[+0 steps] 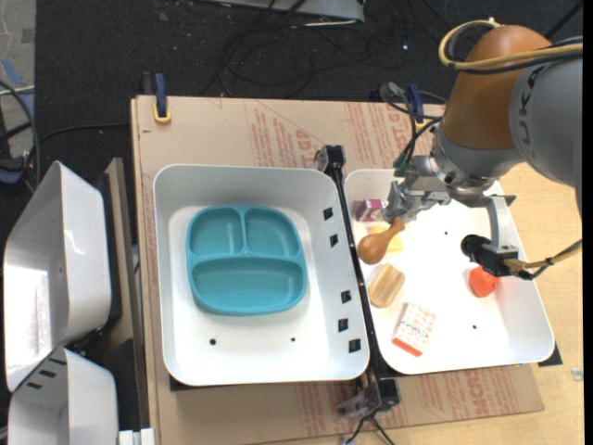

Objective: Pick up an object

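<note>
My gripper [402, 209] hangs low over the far left part of the right bin [519, 336]. Directly below it lies a brown wooden pear-shaped piece [374, 245], whose narrow end points up toward the gripper tip; whether they touch is unclear. A yellow piece [396, 241] peeks out beside it. A purple and white item [371, 210] sits to the gripper's left. Nearer the front lie a tan block [385, 286] and a white packet with an orange end [414, 328]. A red-orange object [483, 282] rests to the right.
The left bin [176, 341] holds a teal divided plate [246, 259]. A black-clipped divider [347, 258] separates the two bins. White containers [51, 267] stand off the bench at the far left. The arm's grey and orange body [505, 91] looms over the right bin's far side.
</note>
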`<action>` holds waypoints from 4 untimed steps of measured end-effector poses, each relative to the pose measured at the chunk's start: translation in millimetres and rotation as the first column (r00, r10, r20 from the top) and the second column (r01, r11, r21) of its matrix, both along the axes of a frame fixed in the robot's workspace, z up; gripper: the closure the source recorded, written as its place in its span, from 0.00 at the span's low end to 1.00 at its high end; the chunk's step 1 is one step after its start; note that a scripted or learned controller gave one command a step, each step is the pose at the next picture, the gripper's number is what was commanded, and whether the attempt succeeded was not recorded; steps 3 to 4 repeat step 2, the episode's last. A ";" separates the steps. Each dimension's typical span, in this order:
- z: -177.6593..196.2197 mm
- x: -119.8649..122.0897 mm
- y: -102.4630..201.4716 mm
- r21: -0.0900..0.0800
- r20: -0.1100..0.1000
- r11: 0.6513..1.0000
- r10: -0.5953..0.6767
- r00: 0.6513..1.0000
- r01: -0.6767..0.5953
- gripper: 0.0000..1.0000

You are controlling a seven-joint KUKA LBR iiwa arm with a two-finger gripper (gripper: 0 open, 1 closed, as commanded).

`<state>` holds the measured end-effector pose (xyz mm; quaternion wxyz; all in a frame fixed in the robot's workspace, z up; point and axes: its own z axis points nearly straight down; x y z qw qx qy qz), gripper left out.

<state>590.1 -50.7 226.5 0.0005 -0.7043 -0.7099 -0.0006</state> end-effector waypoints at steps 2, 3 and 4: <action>1.0 -8.8 99.8 -0.001 -0.002 1.000 -0.001 1.000 0.001 1.00; 1.0 -8.8 99.8 -0.001 -0.002 1.000 -0.001 1.000 0.001 1.00; 1.0 -8.8 99.8 -0.001 -0.002 1.000 -0.001 1.000 0.001 1.00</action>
